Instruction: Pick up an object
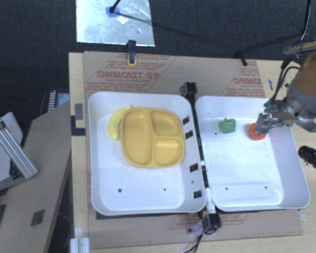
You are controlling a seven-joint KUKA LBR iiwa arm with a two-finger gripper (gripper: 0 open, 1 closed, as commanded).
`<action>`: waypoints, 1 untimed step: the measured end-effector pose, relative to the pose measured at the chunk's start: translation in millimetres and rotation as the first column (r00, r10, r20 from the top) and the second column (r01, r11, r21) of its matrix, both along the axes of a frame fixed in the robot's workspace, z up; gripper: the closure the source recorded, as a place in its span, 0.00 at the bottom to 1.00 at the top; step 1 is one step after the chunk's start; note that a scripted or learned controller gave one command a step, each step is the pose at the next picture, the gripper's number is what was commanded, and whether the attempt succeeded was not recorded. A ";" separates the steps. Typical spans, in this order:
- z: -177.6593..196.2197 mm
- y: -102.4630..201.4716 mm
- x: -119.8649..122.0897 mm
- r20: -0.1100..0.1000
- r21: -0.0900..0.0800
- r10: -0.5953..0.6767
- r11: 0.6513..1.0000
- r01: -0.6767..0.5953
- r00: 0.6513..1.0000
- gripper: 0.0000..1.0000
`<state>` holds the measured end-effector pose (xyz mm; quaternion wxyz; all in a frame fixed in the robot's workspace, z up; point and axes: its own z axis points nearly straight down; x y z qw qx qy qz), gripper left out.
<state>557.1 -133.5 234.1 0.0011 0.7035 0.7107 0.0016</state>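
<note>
A small orange-red round object (256, 133) lies in the right bin (253, 194), near its far right side. My gripper (263, 123) hangs right over it, and its metal tip covers part of the object. A green pepper-shaped object (227, 125) lies a little to the left in the same bin. In the left bin (142, 199) a yellow divided plate (150, 137) sits with a yellow banana (115, 123) against its left edge.
The arm's grey body with the orange band (310, 83) reaches in over the right bin's far right corner. A black divider with clips (196, 141) runs between the bins. Both bins rest on a cardboard sheet (147, 73).
</note>
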 end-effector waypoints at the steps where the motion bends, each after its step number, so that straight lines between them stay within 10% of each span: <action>1: 8.7 51.6 14.3 -0.001 0.000 0.000 1.000 0.000 1.000 1.00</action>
